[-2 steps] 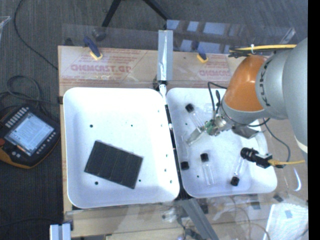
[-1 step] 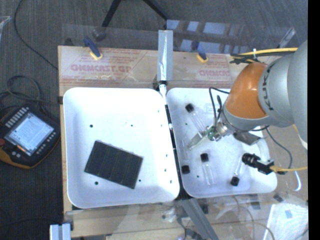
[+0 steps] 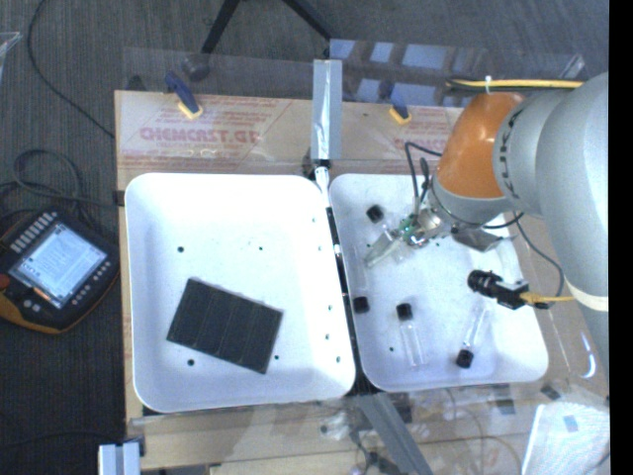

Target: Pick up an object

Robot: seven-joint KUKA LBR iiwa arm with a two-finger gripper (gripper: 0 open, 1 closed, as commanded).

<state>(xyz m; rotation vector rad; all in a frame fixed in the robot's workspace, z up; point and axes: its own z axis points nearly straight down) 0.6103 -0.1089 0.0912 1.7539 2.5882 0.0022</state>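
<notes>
My gripper (image 3: pixel 384 249) reaches down into the upper middle of the right bin (image 3: pixel 514 364), below the arm's orange band. Several small clear vials with black caps lie in this bin. One vial (image 3: pixel 375 214) rests just up and left of the gripper. Another vial (image 3: pixel 360 299) lies against the bin's left wall, below the gripper. Two more lie nearer the front: a vial (image 3: pixel 407 332) at the middle and a vial (image 3: pixel 471 336) to the right. Nothing can be made out in the gripper's grasp. A flat black ribbed slab (image 3: pixel 225 325) lies in the left bin (image 3: pixel 158 216).
The two bins meet at a raised divider (image 3: pixel 336 265). Clamps (image 3: pixel 184 95) hold the board behind the bins. A handheld control pendant (image 3: pixel 54 265) lies on the floor at the left. The arm's grey body (image 3: pixel 579 166) covers the right bin's upper right corner.
</notes>
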